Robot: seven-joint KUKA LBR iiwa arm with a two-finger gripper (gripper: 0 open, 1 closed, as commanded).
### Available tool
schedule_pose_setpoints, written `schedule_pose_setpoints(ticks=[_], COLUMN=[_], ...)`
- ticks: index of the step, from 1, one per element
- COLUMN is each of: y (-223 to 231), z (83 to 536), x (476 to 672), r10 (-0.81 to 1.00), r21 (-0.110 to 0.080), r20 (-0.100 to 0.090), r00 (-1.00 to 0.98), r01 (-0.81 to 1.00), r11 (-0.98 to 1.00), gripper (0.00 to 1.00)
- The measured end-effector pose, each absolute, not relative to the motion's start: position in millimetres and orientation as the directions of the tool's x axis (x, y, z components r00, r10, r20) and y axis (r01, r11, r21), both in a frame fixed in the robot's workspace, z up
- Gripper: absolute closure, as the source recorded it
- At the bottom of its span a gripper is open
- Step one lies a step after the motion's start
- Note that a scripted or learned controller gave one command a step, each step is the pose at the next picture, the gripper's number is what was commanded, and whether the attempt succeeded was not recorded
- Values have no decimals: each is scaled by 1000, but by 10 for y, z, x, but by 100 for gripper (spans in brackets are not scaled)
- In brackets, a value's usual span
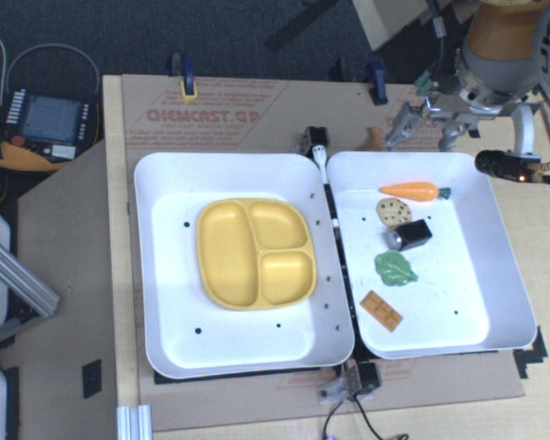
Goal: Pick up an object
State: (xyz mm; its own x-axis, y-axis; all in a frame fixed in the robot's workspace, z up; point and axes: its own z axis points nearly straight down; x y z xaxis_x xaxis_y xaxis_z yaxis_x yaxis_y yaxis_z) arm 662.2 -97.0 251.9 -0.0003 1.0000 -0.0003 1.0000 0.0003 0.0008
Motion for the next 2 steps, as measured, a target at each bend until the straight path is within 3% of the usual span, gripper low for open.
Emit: schedule_pose_setpoints(ticks=[2], y=[-942], z=[1682], x=[6592], r10=[1000], r21=[-4], r20=[0], r00=[0], r01=[1000], r11=[0], gripper=[0])
